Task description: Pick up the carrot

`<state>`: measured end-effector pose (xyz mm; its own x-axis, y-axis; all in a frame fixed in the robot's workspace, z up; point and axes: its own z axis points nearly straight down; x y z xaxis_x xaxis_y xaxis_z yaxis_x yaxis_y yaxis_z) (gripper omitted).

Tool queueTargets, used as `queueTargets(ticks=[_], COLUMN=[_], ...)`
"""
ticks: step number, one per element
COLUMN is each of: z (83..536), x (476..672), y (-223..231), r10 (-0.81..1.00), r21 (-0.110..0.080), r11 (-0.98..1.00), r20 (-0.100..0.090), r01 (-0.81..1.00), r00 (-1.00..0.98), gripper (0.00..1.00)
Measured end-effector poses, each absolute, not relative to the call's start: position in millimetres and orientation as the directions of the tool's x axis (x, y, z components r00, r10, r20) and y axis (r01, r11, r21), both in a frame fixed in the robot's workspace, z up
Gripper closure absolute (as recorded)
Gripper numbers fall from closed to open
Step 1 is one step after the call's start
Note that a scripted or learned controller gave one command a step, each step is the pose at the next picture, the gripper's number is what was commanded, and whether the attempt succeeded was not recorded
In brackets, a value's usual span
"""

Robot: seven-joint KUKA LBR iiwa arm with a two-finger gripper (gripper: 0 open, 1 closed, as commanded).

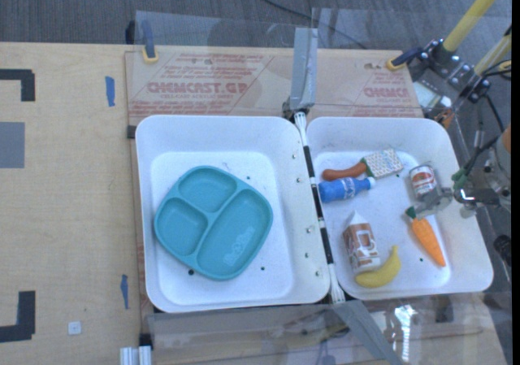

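Carrot [428, 241] lying flat near the right wall of the right bin [475, 278], leafy green end up toward the can [422, 180], orange tip slanting down and away from it. Gripper [431, 205] hovering just above that green end, between can and carrot; too blurred to tell how wide it stands, nothing visibly held. Banana [382, 269] down and left of the carrot, a small brown carton [361, 244] beside that, blue bottle [344, 189] and sausage [344, 171] further left, well apart from the carrot. Teal divided plate [214, 222] alone in the left bin [219, 132].

Judged step: lining up for the grasp. Best to shift down along the carrot toward its thick orange middle rather than pinch the soft leaves. Turn the wrist to close across the carrot's width, not along it. Keep off the can above. Descend straight, close only once low against the bin floor, then lift slowly, since a tapered body likely slips.
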<state>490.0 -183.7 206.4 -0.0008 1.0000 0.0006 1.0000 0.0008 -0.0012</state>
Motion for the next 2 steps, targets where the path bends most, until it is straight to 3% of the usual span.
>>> queueTargets(ticks=[1,2], z=[94.4,104.3], x=[480.0,479.7], y=[-211.3,-213.4], r10=[0.992,0.992], r21=[0.002,0.005], r11=[0.128,0.122], r20=[-0.002,-0.004], r01=[0.992,0.992], r00=[-0.128,-0.122], gripper=[0.00,1.00])
